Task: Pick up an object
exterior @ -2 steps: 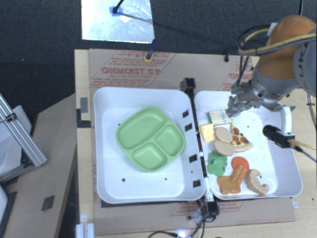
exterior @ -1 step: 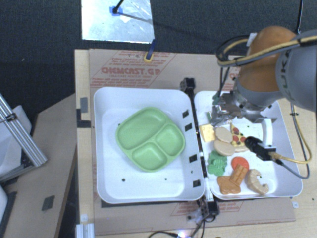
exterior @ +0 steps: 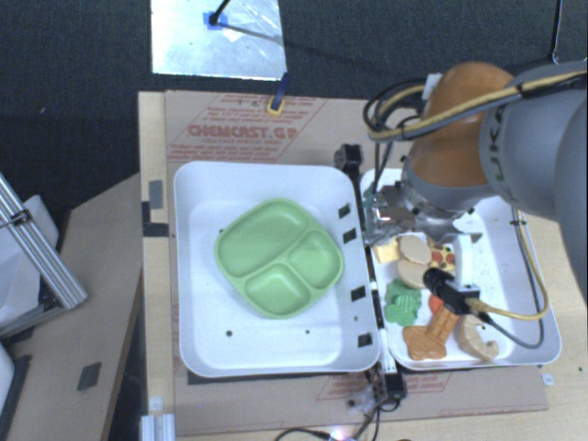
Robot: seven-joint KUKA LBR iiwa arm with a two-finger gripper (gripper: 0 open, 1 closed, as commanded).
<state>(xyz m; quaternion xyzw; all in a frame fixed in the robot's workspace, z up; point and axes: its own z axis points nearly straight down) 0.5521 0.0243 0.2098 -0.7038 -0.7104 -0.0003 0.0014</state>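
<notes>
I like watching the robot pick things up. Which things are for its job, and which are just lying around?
For the job, probably: arm; right bin; in it a green toy piece, orange-brown toy piece, pale slice, yellow wedge.
Just lying about: green divided plate in the left bin; shiny foil sheet; cardboard under the bins.

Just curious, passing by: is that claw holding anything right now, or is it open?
Claw: cannot be told from this angle; it hangs over the right bin.
</notes>
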